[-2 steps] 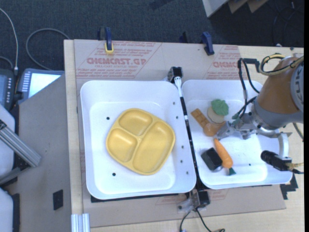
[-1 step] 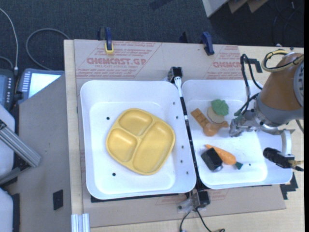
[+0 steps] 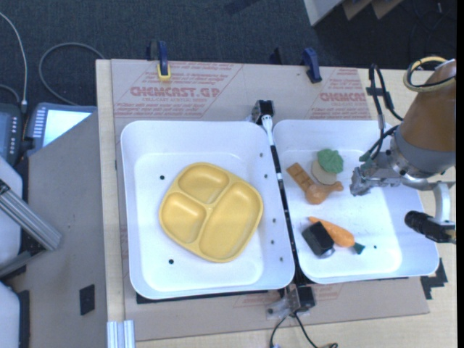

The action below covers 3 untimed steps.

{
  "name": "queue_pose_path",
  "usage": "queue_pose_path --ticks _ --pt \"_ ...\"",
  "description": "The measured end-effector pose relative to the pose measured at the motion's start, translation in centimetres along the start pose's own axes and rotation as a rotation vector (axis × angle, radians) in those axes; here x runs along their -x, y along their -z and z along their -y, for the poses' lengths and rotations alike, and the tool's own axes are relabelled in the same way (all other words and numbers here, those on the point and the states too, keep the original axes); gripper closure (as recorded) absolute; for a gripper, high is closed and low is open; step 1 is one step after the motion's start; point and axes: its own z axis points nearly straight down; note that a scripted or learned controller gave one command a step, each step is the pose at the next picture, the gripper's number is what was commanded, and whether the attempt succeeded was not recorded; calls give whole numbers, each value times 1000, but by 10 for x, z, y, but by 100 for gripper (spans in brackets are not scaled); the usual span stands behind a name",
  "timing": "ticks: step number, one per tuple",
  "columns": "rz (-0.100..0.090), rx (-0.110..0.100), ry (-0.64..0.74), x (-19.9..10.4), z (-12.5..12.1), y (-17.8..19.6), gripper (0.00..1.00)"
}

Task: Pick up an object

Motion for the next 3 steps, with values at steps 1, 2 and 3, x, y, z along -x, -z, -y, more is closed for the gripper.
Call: queue_pose_path --ticks 1,2,3 --pt "1 3 0 -1 0 64 100" --pt "1 3 0 1 3 126 100" --pt "-2 -4 3 -59 -9 120 100"
